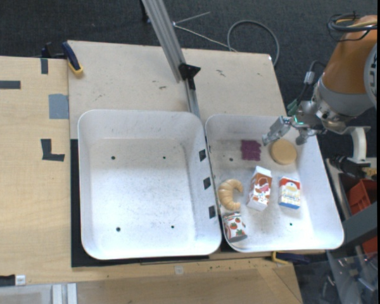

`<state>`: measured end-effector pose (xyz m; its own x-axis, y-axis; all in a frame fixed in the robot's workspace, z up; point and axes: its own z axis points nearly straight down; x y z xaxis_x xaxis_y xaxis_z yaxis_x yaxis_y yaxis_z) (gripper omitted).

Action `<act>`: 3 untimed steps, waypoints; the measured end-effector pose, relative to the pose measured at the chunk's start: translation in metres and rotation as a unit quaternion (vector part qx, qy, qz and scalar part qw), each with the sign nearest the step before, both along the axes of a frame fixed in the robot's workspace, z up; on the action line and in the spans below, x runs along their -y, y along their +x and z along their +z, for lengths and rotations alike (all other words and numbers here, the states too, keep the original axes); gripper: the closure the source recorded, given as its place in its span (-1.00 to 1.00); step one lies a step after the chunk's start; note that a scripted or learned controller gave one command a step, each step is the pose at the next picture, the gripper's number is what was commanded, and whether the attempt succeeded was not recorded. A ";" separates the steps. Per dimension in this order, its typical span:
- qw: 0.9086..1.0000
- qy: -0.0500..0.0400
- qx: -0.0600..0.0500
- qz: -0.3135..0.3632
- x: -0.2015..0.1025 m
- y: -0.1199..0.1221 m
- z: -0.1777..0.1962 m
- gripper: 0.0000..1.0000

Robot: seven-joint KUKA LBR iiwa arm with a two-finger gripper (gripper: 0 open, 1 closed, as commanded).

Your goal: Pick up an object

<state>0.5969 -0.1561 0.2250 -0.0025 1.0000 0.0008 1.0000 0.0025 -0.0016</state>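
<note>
In the right bin [316,189], hovering low at the far edge: gripper [285,130], fingers looking parted with nothing between them, just beside the tan disc [283,152] and near the purple block [250,149]. Likely lining up on one of these. Lying well apart nearer the front, so leaving room to descend: croissant [230,194], two cartons [260,189], can [235,227].
</note>
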 end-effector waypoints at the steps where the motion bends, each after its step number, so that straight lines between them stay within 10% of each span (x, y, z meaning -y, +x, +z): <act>1: 1.000 0.000 0.000 0.000 0.000 0.000 0.000 -1.00; 3: 1.000 0.000 -0.003 -0.001 0.009 -0.010 -0.102 -1.00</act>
<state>0.5870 -0.1648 0.1233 -0.0007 1.0000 -0.0001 1.0000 0.0007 -0.0071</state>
